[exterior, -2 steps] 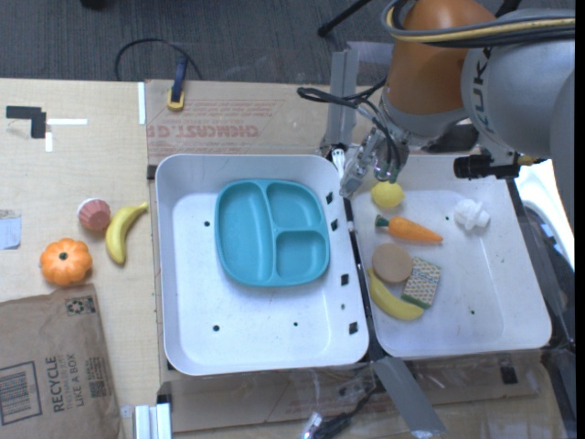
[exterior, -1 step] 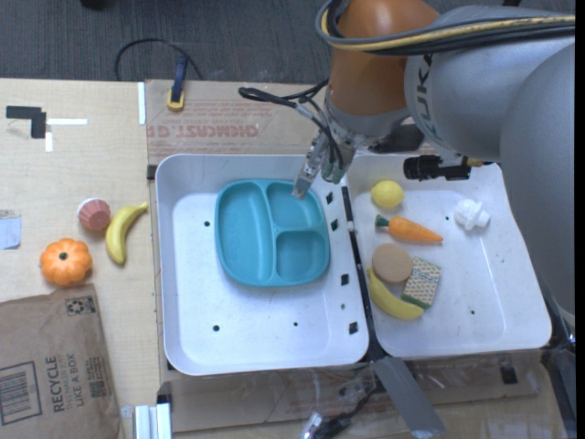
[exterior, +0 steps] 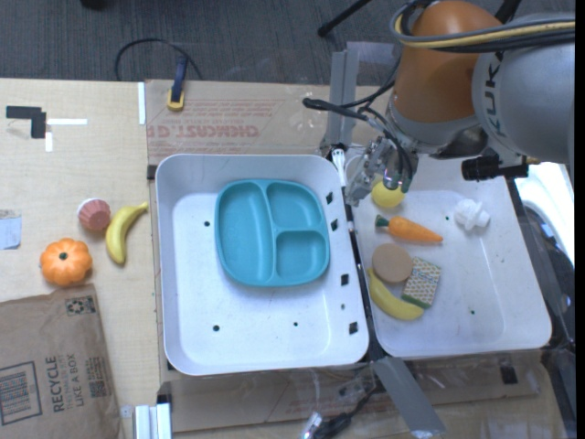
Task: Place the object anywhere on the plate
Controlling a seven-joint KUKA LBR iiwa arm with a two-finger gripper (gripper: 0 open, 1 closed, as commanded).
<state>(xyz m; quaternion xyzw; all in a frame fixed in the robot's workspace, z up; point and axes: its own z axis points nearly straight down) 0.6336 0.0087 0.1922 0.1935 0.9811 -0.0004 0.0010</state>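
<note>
Camera view: gripper (exterior: 388, 177) clamps a yellow lemon (exterior: 388, 196) between its 2 fingers, just above the right bin (exterior: 494, 318) near its left wall. Divided teal plate (exterior: 272, 231) waits in the left bin (exterior: 183, 273). Round fruit could slip mid-transfer or roll off the plate.

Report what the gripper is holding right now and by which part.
The gripper is at a small yellow lemon-like fruit in the right bin, just above it. Whether the fruit is actually gripped cannot be told.
</note>
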